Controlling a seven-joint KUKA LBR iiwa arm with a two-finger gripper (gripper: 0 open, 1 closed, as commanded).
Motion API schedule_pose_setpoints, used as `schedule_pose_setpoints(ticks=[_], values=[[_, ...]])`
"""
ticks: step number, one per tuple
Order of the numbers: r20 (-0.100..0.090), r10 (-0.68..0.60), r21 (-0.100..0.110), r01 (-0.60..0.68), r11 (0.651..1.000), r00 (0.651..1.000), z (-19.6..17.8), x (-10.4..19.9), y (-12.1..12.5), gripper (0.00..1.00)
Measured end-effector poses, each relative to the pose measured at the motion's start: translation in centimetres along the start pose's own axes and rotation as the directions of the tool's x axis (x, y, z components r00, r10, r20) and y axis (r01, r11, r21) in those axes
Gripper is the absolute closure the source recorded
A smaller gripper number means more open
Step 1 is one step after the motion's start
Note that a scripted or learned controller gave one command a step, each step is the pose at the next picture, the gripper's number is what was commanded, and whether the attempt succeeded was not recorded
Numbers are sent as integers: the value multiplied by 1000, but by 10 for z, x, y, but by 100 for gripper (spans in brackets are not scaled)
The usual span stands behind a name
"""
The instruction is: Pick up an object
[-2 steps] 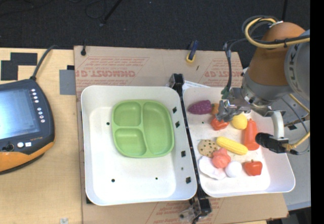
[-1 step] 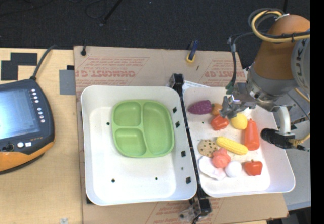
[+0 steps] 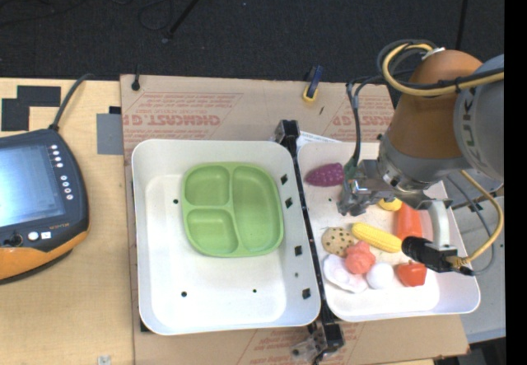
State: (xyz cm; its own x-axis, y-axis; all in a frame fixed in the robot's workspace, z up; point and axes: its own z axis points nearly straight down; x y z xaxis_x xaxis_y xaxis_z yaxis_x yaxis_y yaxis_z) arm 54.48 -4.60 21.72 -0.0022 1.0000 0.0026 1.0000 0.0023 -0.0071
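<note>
The right bin (image 3: 461,299) holds several toy foods: a purple grape bunch (image 3: 325,175), a brown cookie (image 3: 335,240), a yellow corn cob (image 3: 376,237), a pink piece (image 3: 358,259), a white egg (image 3: 380,276), an orange carrot (image 3: 408,221) and a red piece (image 3: 411,274). My gripper (image 3: 356,197) hangs low over this bin, just above the corn and right of the grapes. The wrist hides its fingers, and nothing shows between them.
The left bin (image 3: 156,273) carries a green divided plate (image 3: 230,209). A black clamp bar (image 3: 300,215) runs between the bins. A tablet-like pendant (image 3: 33,198) lies on the bench at far left. Cables loop around the arm's wrist (image 3: 412,54).
</note>
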Motion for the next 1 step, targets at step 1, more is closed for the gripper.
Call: schedule_pose_setpoints(ticks=[1], values=[[0, 1, -1, -1, 1000, 1000, -7, 28, -31, 100]])
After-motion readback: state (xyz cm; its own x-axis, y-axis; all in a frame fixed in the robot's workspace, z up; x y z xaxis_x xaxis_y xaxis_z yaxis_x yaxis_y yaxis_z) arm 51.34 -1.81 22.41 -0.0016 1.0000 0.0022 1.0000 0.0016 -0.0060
